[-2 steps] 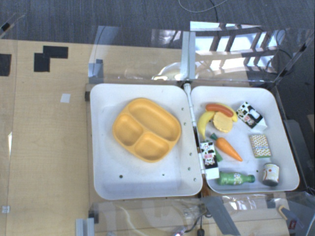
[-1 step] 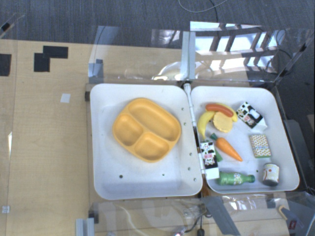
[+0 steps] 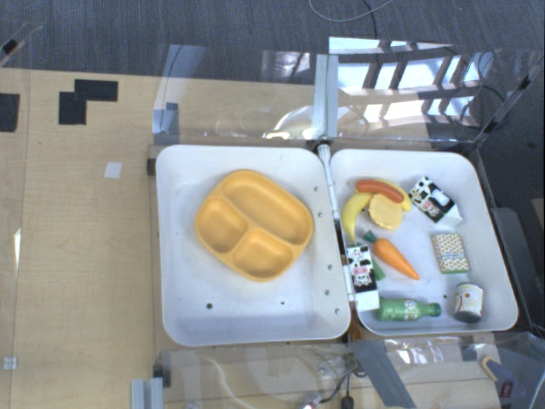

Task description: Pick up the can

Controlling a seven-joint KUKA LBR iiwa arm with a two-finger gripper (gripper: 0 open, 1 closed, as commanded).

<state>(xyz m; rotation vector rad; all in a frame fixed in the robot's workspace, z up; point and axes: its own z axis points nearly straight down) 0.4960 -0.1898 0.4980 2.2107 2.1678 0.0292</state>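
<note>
I cannot tell the pincer's state. My left bin holds a yellow plate. The can sits in the right bin's near-right corner, by a green bottle.

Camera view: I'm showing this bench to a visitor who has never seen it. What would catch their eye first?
Probably the yellow divided plate, lying alone in the left bin. Next, the cluster of toy food in the right bin: a banana, a carrot, a green bottle, and the can in its near right corner.
</note>
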